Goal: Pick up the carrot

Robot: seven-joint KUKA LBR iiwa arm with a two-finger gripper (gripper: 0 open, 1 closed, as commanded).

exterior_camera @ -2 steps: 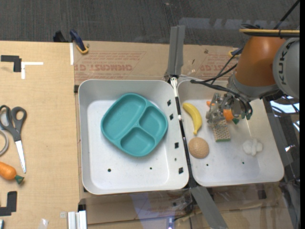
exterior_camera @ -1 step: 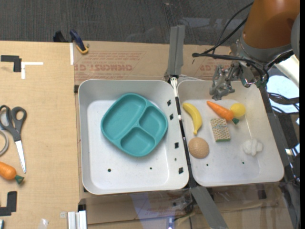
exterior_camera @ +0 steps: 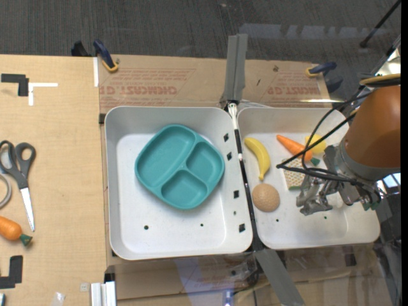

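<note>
The grey two-finger gripper (exterior_camera: 313, 203) hovers low in the right white bin (exterior_camera: 357, 234), the orange carrot (exterior_camera: 290, 144) at its eleven o'clock.

dark grey carpet (exterior_camera: 159, 11) fills the floor beyond the desk. the desk (exterior_camera: 51, 139) is pale wood on the left, with black tape marks (exterior_camera: 16, 81). brown cardboard (exterior_camera: 166, 85) lies flat behind the bins, held by blue clamps (exterior_camera: 105, 55). a grey bar (exterior_camera: 236, 65) runs back from between the bins. light is even.
</note>
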